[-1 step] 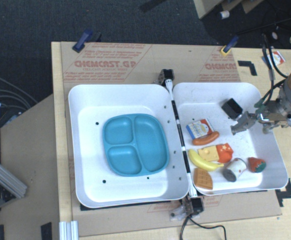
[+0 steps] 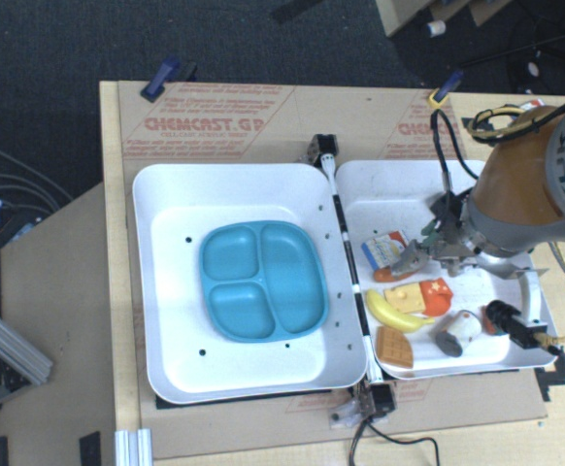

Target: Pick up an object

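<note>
Camera view: two white bins are seen side by side. A blue divided plate (image 2: 263,281) lies in the left bin (image 2: 166,202). In the right bin (image 2: 399,178), toward the lower right of the frame, a banana (image 2: 395,313), a red pepper (image 2: 436,297), a bread slice (image 2: 394,348) and a small carton (image 2: 383,249) are clustered. The gripper (image 2: 420,252) is lowered just above this cluster; its state cannot be told.
</note>
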Robot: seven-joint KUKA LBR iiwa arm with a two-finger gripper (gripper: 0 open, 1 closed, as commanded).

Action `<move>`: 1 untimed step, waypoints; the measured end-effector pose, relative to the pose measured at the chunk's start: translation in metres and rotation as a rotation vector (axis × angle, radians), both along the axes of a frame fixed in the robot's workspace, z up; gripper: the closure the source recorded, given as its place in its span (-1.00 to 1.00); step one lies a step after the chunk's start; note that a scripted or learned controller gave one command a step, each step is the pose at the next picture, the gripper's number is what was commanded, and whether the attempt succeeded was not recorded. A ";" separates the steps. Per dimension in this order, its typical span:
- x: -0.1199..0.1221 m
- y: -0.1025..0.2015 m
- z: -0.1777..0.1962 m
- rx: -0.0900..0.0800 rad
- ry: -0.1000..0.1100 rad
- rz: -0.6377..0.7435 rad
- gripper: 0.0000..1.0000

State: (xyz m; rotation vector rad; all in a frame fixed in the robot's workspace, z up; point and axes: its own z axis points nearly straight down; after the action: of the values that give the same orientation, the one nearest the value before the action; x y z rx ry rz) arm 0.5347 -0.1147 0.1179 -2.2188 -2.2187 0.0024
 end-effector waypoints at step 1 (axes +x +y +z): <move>0.040 0.022 -0.030 -0.002 -0.009 0.000 -1.00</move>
State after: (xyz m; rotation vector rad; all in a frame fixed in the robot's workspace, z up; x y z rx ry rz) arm 0.5749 -0.0932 0.0880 -2.2238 -2.2243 -0.0053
